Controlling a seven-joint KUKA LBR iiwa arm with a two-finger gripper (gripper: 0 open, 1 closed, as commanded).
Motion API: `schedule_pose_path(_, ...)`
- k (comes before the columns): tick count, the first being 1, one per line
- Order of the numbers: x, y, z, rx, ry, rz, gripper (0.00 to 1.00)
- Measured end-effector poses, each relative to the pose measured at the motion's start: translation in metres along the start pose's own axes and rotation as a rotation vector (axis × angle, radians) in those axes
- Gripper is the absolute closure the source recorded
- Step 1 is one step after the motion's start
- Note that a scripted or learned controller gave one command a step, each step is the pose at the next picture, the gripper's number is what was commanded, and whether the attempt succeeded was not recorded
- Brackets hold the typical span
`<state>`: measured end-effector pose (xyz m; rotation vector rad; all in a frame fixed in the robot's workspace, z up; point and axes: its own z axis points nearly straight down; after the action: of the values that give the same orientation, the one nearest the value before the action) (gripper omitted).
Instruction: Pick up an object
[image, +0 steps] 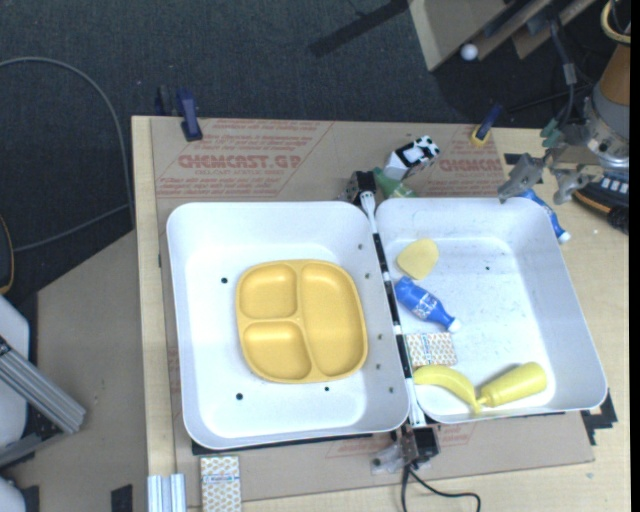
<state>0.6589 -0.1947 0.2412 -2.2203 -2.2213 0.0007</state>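
My gripper (541, 182) hangs over the far right corner of the right bin (570, 300), open, with nothing between its fingers. Below it a thin blue and white object (550, 218) lies along the bin's far right rim. Inside this bin lie a pale yellow wedge (418, 258), a small blue bottle (424, 303), a patterned flat packet (432, 349), a banana (445, 382) and a yellow squeeze bottle (512, 384). A yellow divided plate (300, 320) sits in the left bin (200, 260).
A black and white toy cow (415, 153) stands on the cardboard behind the bins' divider. Blue clamps (187, 112) hold the board's far edge. A small patterned packet (220, 480) lies on the bench in front of the left bin.
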Motion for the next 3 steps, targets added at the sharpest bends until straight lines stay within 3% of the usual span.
schedule_pose_path(1,0.079,0.008,0.053,0.002,0.001,-0.001,0.00)
schedule_pose_path(2,0.098,-0.003,0.157,0.000,0.000,-0.001,0.00)
schedule_pose_path(3,0.101,0.008,0.156,-0.003,-0.001,0.000,0.00)
